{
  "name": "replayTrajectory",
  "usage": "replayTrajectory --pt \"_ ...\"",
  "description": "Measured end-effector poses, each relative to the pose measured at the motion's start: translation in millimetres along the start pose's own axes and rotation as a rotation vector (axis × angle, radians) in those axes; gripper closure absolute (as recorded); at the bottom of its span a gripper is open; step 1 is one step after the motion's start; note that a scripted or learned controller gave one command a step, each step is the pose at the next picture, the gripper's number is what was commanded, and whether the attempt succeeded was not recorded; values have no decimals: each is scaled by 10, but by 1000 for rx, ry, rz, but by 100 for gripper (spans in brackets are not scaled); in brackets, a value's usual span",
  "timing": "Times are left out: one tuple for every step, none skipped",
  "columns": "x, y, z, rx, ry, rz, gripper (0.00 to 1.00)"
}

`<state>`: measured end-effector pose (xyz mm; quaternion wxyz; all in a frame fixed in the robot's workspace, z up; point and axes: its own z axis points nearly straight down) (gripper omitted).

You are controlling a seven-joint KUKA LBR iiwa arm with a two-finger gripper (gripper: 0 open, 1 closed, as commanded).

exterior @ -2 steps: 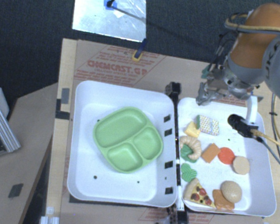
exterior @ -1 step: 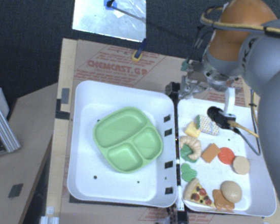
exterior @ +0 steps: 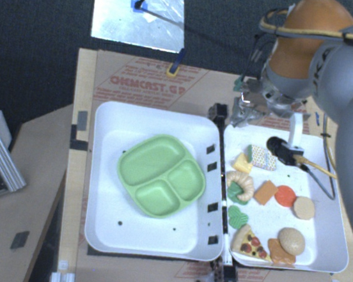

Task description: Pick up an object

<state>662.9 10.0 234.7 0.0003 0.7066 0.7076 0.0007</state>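
Note:
The right bin holds several toy foods. Among them are a yellow cheese wedge, a speckled block, a curled tan pastry, an orange block and a red disc. Nearer the front lie a beige round piece, a green leaf, a pizza slice and a bun. My gripper hangs over the bin's far left corner, above and apart from the cheese wedge, with nothing seen in it.
A green divided plate lies in the middle of the left bin. The raised divider with black clips runs between the bins. My grey arm covers the far right side.

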Motion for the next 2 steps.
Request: replayTrajectory --pt "8 19 203 0 -1 -1 100" --pt "-1 -18 -3 -2 0 -1 100"
